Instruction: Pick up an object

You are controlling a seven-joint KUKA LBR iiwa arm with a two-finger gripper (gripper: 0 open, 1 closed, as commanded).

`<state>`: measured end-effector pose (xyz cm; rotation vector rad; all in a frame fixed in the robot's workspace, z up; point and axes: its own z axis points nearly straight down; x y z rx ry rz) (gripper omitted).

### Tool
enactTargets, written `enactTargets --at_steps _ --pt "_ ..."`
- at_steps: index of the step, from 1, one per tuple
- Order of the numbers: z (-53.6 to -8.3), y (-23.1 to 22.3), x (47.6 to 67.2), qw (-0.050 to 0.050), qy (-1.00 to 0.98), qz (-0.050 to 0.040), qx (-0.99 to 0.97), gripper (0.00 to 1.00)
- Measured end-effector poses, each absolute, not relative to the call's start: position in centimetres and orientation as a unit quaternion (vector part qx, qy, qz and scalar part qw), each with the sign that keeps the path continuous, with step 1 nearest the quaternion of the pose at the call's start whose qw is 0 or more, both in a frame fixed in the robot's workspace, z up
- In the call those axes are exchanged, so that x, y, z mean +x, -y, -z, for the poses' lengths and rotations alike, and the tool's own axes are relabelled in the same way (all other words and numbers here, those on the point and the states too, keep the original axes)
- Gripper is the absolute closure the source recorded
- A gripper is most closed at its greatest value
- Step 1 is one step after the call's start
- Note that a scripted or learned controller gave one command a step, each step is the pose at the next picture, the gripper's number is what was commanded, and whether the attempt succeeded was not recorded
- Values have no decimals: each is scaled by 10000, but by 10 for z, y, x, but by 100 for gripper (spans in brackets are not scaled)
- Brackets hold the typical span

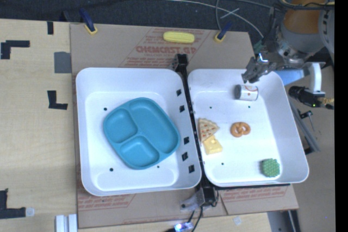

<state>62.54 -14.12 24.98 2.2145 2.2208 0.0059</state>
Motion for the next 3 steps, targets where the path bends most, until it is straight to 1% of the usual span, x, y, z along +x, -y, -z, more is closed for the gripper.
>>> enactTargets --at_steps 1,2,3 --pt "-250 97 617 -3 -7087 -1 7055 100" --pt "-251 38 604 -12 -7094 0 7048 100" --pt "-235 -12 583 -17 -7089 10 7053 100"
